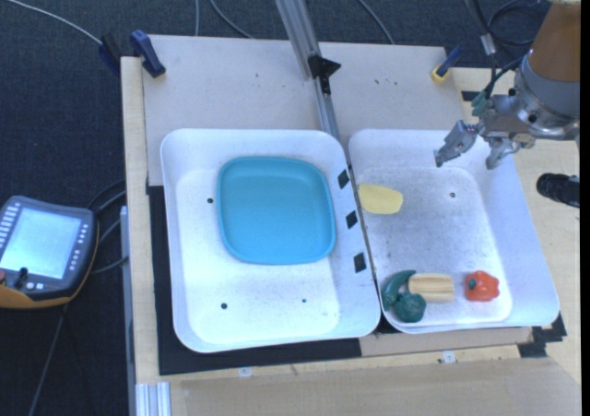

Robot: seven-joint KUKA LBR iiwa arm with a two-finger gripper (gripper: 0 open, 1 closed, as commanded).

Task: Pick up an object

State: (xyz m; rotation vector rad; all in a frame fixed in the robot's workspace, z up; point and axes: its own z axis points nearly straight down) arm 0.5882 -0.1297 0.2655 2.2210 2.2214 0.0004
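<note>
Off the bench's left edge, a handheld control pendant [41, 248] is seen lying on the dark floor with its screen lit, presumably left within an operator's reach. On the bench [230, 82] itself, two shallow white bins are set side by side so that things can be kept inside raised rims. The left bin [189, 313] is occupied by a blue tray [275, 209], laid flat near its middle. Between the bins a slanted metal rail [295, 13] is seen running down toward the divide. In the right bin [535, 248] the candidate objects are found: a pale yellow piece [380, 198] rests alone near the left wall, well apart from the others, while a dark green piece [403, 296], a tan block [431, 287] and a red piece [480, 286] are gathered along the near wall, the green and tan ones touching. Above the bin's far right corner the gripper [472, 148] is held clear of everything, its fingers [449, 148] spread apart with nothing between them, as would be expected before a descent. No object is yet grasped. The yellow piece is judged the easier target, since its isolation leaves room for the fingers on both sides, whereas the crowded row by the wall could be nudged or jammed.
</note>
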